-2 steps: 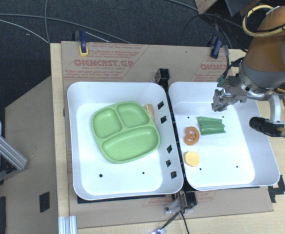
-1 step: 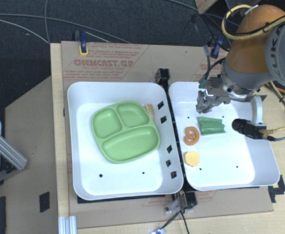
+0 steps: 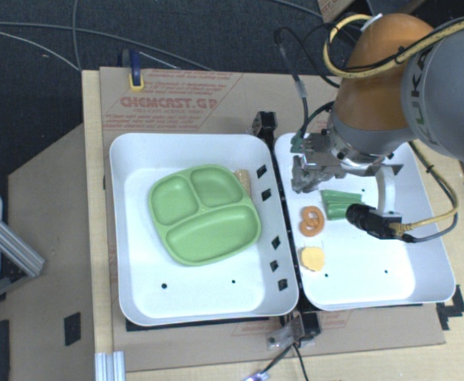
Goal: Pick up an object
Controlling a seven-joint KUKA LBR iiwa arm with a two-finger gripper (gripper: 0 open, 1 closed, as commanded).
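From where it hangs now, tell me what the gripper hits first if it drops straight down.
Probably the bare floor of the right bin, near its left wall. The gripper hangs just above and left of the green item, with the orange ring below it in the picture. Depth is unclear, so it might clip either.

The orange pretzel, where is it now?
The orange pretzel lies in the right bin, near its left wall, just above the yellow piece and left of the green object.

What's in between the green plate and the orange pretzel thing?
In the camera view, the two bins' touching rims with black clips lie between the green divided plate and the orange pretzel; otherwise just bare white bin floor.
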